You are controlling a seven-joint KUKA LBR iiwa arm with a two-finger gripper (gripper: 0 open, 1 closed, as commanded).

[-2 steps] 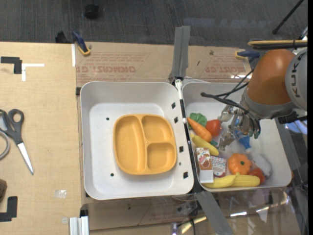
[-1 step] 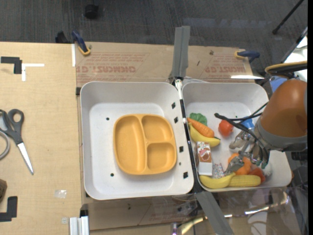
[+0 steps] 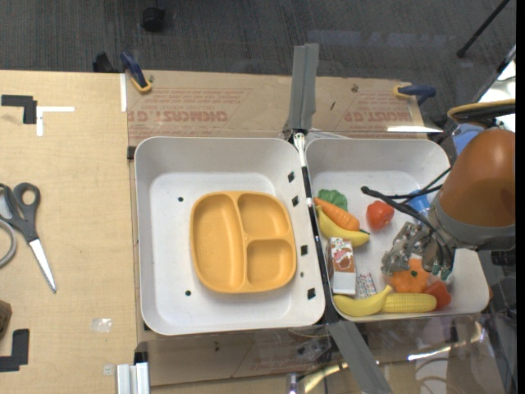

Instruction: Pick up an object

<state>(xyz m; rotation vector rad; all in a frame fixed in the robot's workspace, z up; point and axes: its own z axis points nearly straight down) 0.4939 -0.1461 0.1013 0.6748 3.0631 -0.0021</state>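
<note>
So the arm (image 3: 484, 189) comes in from the right and has its end effector (image 3: 414, 253) down in the right bin (image 3: 385, 150), low over the pile of toy food in the near right corner. It's parked right above a small orange fruit (image 3: 408, 281), which I'd guess is the thing it's going for, since that sits directly under the metal bits. Can't tell whether it's actually got anything, or how the end effector is set; from this angle it's just a tangle of shiny parts and cable.

The rest of the food is bunched along the near and left side of that bin: a carrot (image 3: 338, 215) with green leaves (image 3: 332, 196) up top, a banana slice (image 3: 344, 237) under it, a little carton (image 3: 342, 263) lying flat, a whole banana (image 3: 361, 304) along the near wall, a corn cob (image 3: 408, 303) touching it, and a red tomato (image 3: 380, 213) off on its own near the middle. Everything's packed tight in that corner, so grabbing one piece cleanly looks tricky.

The left bin (image 3: 156, 220) just has a yellow divided plate (image 3: 243, 241) sitting flat in the middle, probably where stuff ends up. Scissors (image 3: 31, 232) are on the worktop (image 3: 66, 302) way off left.

Something red (image 3: 440, 294) by the corn is half hidden under the wrist, so no idea what it is.
</note>
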